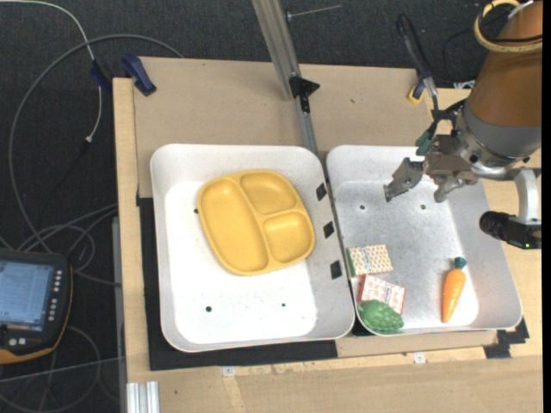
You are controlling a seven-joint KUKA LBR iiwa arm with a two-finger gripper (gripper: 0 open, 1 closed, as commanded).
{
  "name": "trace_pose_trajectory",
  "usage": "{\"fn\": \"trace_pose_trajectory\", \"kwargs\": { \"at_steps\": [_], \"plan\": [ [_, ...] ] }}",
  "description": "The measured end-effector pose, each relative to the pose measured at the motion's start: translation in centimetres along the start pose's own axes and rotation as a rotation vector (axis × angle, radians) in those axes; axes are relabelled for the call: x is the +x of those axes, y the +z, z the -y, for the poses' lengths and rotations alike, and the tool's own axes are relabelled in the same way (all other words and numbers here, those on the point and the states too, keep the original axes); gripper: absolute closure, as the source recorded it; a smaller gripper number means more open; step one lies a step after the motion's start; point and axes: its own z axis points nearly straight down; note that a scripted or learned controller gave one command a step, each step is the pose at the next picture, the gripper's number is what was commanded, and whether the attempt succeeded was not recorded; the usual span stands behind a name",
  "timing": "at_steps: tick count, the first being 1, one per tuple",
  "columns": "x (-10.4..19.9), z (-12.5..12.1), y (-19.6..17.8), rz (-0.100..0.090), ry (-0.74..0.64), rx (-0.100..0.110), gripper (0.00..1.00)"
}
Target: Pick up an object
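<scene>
The pincer (424,181) hung spread open and empty over the right bin's (405,231) bare upper half, plenty of room there. Four small things crowded that bin's near edge: one carrot (453,292), one green vegetable (381,317), two little packets (371,258), print unreadable. One yellow divided plate (255,222) sat in the left bin (172,231).

The wooden counter (258,89) bore two shallow white bins side by side, left bin (172,231) and right bin (430,231), over a black mat (155,351).
</scene>
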Motion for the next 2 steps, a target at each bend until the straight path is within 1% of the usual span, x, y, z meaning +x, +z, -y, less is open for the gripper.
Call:
{"fn": "trace_pose_trajectory", "kwargs": {
  "at_steps": [1, 2],
  "plan": [
    [0.0, 0.0, 0.0, 0.000, 0.000, -0.002, 0.00],
    [0.5, -0.2, 4.3, 0.000, 0.000, 0.005, 0.00]
  ]
}}
